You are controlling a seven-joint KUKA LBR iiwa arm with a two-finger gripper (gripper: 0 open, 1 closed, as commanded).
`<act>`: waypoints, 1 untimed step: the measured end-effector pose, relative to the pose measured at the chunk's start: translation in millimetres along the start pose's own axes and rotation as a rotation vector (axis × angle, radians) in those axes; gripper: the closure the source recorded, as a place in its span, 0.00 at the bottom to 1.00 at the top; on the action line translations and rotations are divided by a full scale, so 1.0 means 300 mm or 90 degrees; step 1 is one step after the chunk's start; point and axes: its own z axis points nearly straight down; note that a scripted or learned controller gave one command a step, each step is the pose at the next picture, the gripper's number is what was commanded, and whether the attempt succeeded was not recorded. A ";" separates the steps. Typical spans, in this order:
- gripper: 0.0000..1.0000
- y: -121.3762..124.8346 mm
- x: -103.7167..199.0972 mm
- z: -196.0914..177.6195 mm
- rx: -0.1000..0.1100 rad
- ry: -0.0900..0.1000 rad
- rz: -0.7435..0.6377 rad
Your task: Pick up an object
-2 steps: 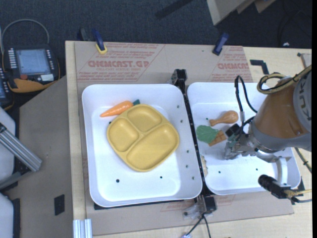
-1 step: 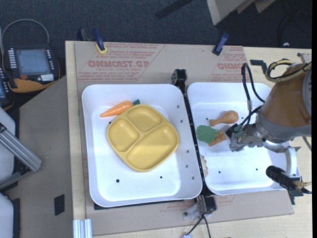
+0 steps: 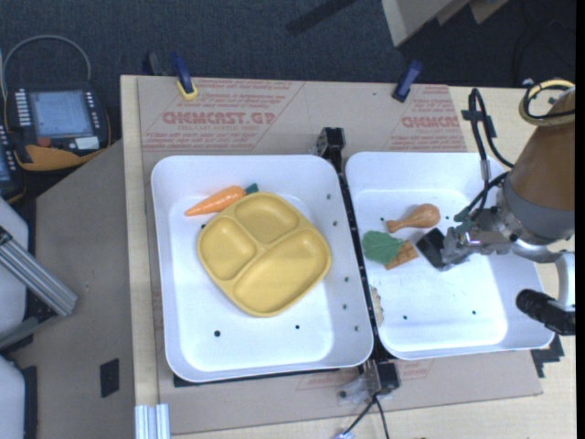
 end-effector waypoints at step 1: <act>1.00 0.001 0.001 -0.214 -0.001 0.000 0.000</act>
